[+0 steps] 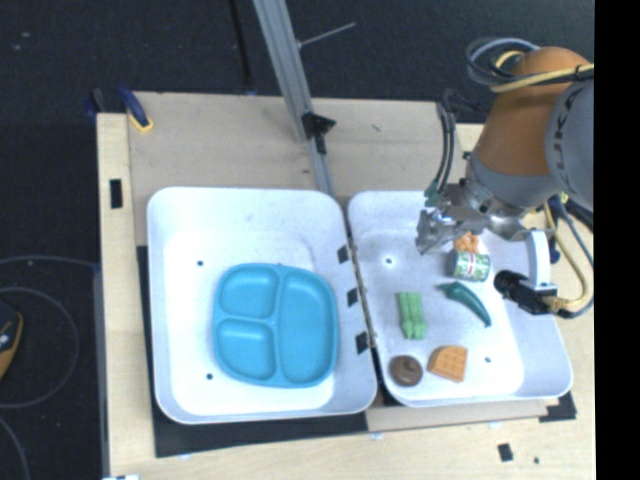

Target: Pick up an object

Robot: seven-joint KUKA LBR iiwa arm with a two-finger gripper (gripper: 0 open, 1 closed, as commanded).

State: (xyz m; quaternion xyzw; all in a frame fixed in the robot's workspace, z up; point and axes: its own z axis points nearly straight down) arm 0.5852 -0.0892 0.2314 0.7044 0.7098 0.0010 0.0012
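Gripper of mine hangs low in the right bin, just beside a small can; its opening I cannot tell. Next I must close on this can and lift.
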